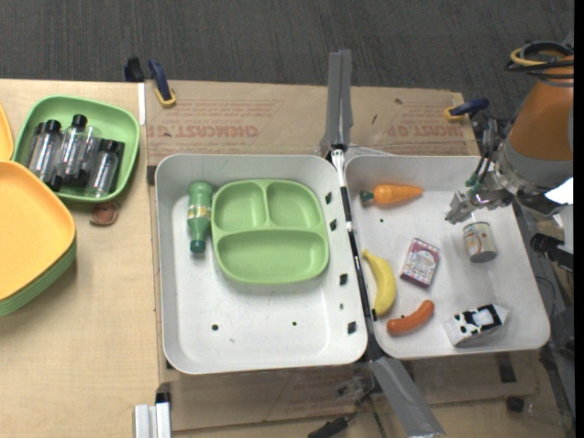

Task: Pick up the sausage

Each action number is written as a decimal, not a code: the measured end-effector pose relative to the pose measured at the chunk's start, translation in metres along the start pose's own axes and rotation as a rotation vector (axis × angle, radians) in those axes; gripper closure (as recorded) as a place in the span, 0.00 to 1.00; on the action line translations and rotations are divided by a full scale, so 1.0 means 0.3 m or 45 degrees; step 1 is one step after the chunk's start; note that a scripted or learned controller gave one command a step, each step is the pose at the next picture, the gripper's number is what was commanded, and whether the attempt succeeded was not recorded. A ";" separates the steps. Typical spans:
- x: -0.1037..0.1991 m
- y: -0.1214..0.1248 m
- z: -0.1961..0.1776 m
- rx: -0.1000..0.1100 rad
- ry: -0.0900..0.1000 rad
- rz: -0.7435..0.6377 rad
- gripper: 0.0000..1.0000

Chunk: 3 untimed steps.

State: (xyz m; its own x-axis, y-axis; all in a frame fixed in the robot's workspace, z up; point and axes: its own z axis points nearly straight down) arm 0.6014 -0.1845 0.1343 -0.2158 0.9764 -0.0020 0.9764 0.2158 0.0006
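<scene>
The short orange-red sausage (410,318) lies at the right bin's front edge, beside the yellow banana (382,281). The pincer (467,203) hovers well apart (grip state: cannot tell), so reaching comes first, I'd say.

I see left bin (173,272): divided plate (270,229), bottle (198,215) at its left. Right bin (529,290): carrot (392,193) at back, banana (381,281) left, sausage (411,318) front, can (478,242) right.
</scene>
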 end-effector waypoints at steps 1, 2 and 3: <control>-0.076 -0.011 0.114 -0.024 0.017 0.326 1.00; -0.051 -0.158 0.078 -0.003 0.008 0.123 1.00; -0.029 -0.247 0.139 -0.008 0.022 -0.090 1.00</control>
State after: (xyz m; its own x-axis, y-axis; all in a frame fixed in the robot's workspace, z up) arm 0.5309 -0.2090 0.0927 -0.2840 0.9587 0.0149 0.9588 0.2840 0.0076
